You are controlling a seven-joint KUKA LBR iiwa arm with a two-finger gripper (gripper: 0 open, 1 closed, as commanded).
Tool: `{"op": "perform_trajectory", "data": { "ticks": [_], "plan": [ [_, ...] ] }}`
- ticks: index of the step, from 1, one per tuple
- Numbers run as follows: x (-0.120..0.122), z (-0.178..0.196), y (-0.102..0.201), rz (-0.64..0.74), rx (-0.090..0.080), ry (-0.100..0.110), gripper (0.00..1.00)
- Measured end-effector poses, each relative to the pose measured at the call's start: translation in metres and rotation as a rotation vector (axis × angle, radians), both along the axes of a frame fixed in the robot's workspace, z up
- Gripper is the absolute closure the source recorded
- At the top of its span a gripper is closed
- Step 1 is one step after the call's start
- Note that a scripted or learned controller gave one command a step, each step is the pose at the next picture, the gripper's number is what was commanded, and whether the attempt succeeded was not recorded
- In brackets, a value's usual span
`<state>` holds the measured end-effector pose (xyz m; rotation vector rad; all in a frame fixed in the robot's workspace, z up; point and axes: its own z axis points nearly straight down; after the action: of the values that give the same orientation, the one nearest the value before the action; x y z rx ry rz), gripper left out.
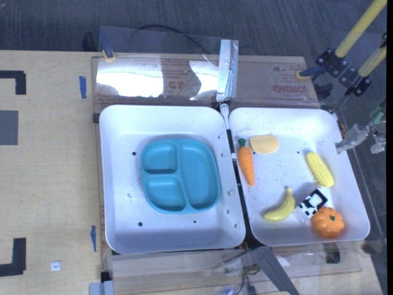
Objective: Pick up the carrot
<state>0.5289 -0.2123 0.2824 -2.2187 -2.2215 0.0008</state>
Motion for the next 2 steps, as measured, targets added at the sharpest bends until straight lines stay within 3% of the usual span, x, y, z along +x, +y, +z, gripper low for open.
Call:
{"op": "perform_trajectory", "data": {
  "ticks": [1,2],
  "plan": [
    [-0.021,-0.156,-0.008,0.217,0.003,-0.005,0.0],
    [-0.044,-0.195,0.089,0.415,-0.001,-0.008,0.0]
  ]
}}
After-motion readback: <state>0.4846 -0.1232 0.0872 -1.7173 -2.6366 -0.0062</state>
